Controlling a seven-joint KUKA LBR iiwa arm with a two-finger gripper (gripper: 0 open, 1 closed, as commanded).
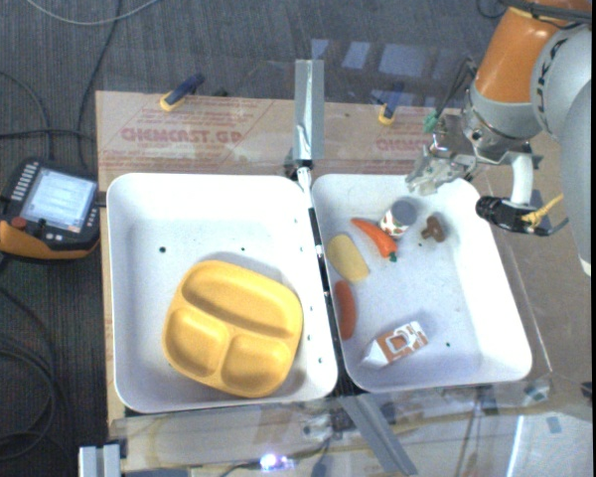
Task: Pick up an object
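The claw (435,172) hangs over the far rim of the right bin (497,296), at the end of the grey arm (566,78) with its orange band. Whether it is released or clenched cannot be told from this slanted view, and nothing shows in its grip.

Taking the right bin as the landmark: a small grey cup-like object (403,214) lies near its far wall, just below the claw but apart from it. Beside that, toward the bin's right wall, sits a small brown piece (435,230). An orange carrot (374,237) lies slanted just inward from the grey object. A pale yellow potato-like item (348,257) rests near the bin's left wall, and a reddish sausage (345,308) lies nearer the front along that same wall. A small orange-and-white carton (401,341) sits toward the bin's near edge.

Left of the right bin, touching it along the shared rim, is the left bin (139,217), holding a yellow divided tray (233,327). Beyond that, off the desk (209,137), lies a handheld control pendant (48,207).
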